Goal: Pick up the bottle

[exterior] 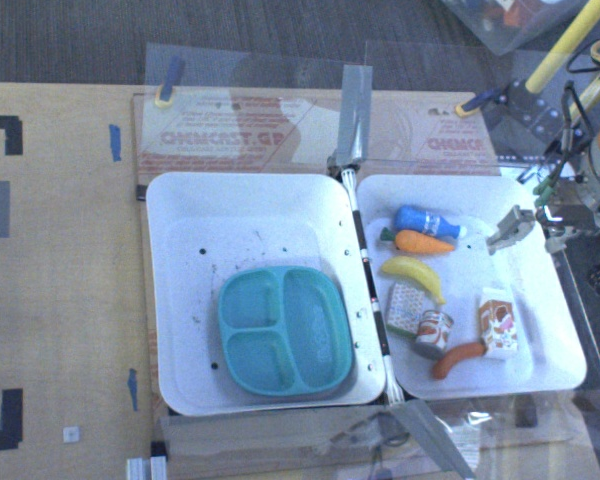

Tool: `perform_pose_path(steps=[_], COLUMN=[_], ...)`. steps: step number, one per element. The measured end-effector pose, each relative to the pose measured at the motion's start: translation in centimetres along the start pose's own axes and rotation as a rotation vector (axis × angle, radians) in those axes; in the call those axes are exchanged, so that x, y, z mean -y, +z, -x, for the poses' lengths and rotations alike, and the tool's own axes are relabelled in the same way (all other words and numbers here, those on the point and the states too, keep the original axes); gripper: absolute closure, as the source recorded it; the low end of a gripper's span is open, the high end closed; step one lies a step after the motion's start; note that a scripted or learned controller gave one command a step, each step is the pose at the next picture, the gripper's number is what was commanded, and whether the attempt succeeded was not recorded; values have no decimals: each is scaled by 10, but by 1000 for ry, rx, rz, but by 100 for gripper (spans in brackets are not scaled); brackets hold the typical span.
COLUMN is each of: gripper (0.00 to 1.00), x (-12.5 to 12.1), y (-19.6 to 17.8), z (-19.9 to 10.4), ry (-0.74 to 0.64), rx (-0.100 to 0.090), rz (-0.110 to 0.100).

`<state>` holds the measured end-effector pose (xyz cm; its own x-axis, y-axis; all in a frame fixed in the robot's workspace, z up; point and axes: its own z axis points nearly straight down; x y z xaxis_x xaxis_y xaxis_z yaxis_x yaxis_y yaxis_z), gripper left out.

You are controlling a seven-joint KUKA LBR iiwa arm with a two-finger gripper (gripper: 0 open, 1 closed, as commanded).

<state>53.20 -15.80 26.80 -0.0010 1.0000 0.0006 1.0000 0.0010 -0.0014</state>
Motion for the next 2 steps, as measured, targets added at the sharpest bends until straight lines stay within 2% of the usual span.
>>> perform_pose_path(steps=[1, 2], gripper=[0, 0], x=[-81, -64], y=[79, 180], z=[-70, -66], ry=[14, -17], rx=[1, 1], rz=[2, 9])
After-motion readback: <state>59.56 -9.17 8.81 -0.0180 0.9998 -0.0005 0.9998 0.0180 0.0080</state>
